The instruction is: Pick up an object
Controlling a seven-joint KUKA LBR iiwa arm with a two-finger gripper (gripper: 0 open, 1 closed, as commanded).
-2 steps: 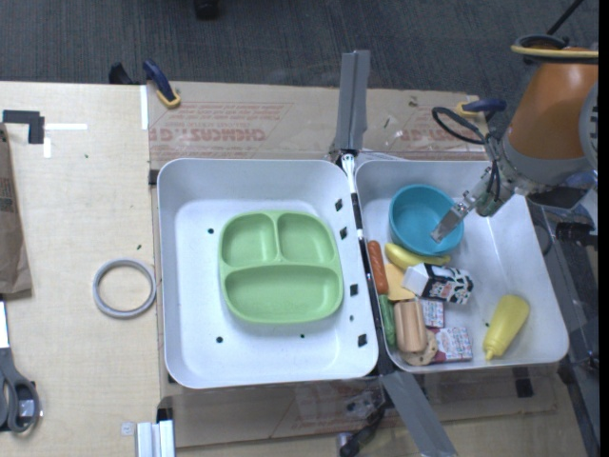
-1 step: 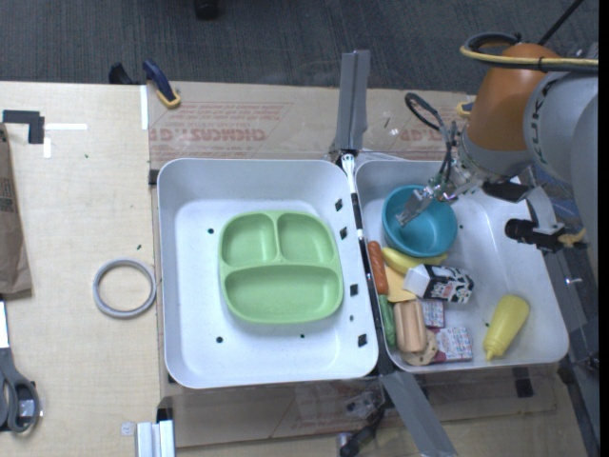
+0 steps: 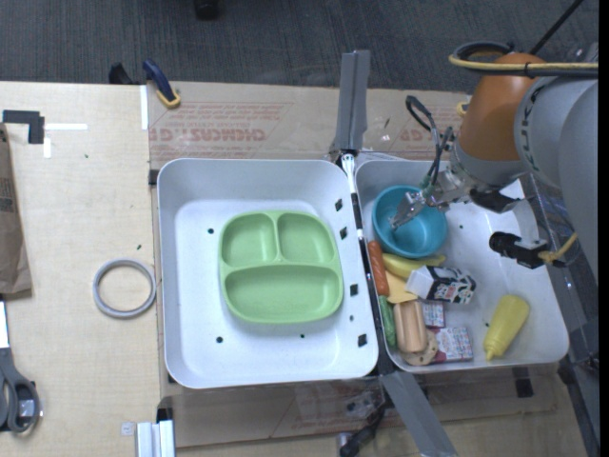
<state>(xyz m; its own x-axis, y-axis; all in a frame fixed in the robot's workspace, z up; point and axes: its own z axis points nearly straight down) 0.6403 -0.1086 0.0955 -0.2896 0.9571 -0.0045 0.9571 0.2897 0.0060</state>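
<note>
In the right bin (image 3: pixel 542 355), my gripper (image 3: pixel 412 209) reaches down into a blue bowl (image 3: pixel 411 233) at the bin's near-left part, its tip low inside the bowl by the left rim. Just below the bowl lies a yellow banana (image 3: pixel 412 264), with an orange carrot-like piece (image 3: pixel 378 267) against the bin's left wall. A black-and-white carton (image 3: pixel 448 286), a tan hot-dog bun (image 3: pixel 410 327), a pink packet (image 3: pixel 456 343) and a yellow squeeze bottle (image 3: pixel 505 325) fill the bin's lower half. I see nothing lifted.
The left bin (image 3: pixel 181 255) holds a green divided plate (image 3: pixel 281 266). A grey tape ring (image 3: pixel 124 287) lies on the bench to the left, scissors (image 3: pixel 14 403) at the lower left corner. A metal divider post (image 3: pixel 353 103) stands between the bins.
</note>
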